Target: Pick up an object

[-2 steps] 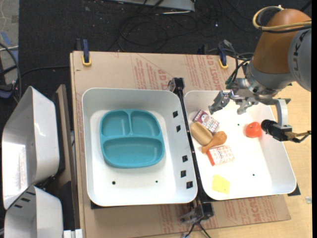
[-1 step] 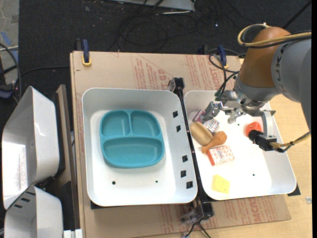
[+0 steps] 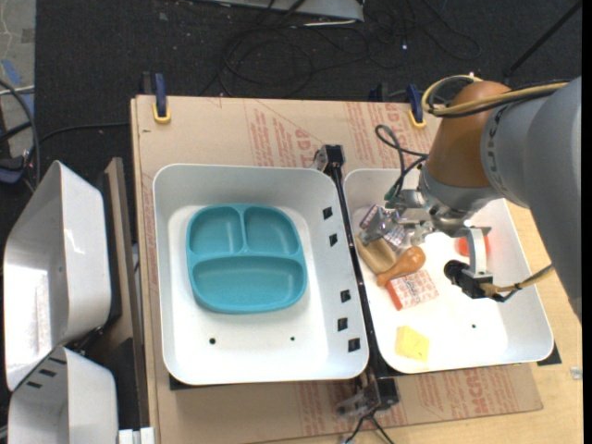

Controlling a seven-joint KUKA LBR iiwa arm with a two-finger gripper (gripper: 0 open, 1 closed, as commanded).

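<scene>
1. Two shallow white bins sit side by side on a brown cardboard-covered bench (image 3: 277, 128): the left bin (image 3: 166, 248) and the right bin (image 3: 481, 331), their inner walls touching along the middle.
2. The left bin holds one teal plastic plate with three compartments (image 3: 246, 257), lying flat near its centre. A row of small black squares (image 3: 339, 268) runs down that bin's right wall.
3. The grey arm (image 3: 527, 146), with its orange band (image 3: 458, 146), reaches in from the right over the upper part of the right bin.
4. The gripper (image 3: 402, 222) is low over the upper left of the right bin. Its tip is lost among the cables and the things under it, so I cannot tell whether it is parted, closed, or clamped on anything.
5. The things that could be picked up all lie in the right bin:
   - a crinkled silvery wrapper (image 3: 377, 222), just beside the gripper on its left, close to the bin's left wall;
   - an orange-brown rounded object (image 3: 400, 265), just below the gripper and seeming to touch the wrapper's lower edge;
   - a red-and-white patterned packet (image 3: 413, 290), touching or nearly touching the orange-brown object's lower side;
   - a small yellow piece (image 3: 412, 344), well apart from the rest, near the bin's front edge;
   - a small red-orange item (image 3: 462, 245), to the right of the gripper and partly hidden by the robot's own hardware.
6. Two blue-and-yellow clamps grip the bench's far edge, one at the left (image 3: 162, 100) and one at the right (image 3: 414, 107).
</scene>
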